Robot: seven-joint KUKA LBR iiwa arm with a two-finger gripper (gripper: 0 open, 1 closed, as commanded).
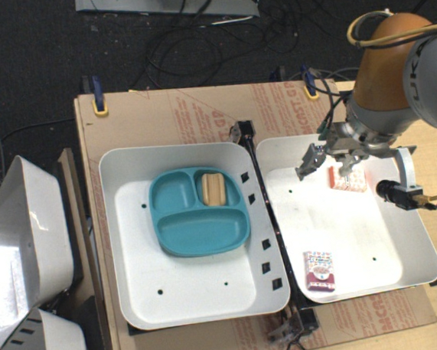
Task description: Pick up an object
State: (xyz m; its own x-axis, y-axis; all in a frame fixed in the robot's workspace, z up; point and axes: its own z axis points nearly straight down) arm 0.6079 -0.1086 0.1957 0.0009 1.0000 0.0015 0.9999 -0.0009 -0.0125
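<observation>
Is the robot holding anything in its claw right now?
It cannot be told. The gripper hangs over the right bin, just above a red and white packet, but nothing shows between its fingers.

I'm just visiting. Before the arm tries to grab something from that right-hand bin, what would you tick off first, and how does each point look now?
1. Gripper is over the right bin: ok.
2. A target lies close by, the red and white packet beside the gripper: ok.
3. Packet is lying free, nothing stacked on it: ok.
4. Fingers ready to close around it: cannot tell.
5. Second item, the small card box near the front wall, is out of the way: ok.
6. Teal tray with its wooden block sits in the left bin, away from the arm: ok.
</observation>
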